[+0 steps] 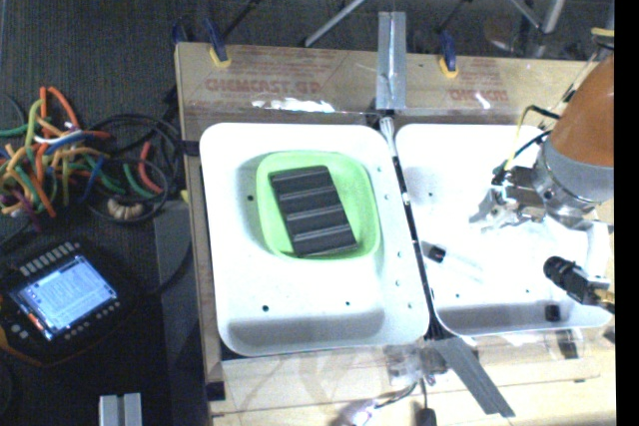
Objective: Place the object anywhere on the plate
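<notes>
A dark grey ridged block (313, 211) lies flat on the green plate (268, 214), which sits in the left white bin (300, 314). The block covers most of the plate's middle and points slightly toward the lower right. My gripper (499, 208) hangs over the right bin (469, 309), well apart from the plate and the block. The orange band of the arm (589, 120) rises at the right edge.
A small black piece (433, 252) lies on the right bin's floor near the divider between the bins. A black part of the arm (565, 276) juts out over the bin's lower right. Coloured cables (60, 155) and a lit pendant (62, 292) lie off the bench at left.
</notes>
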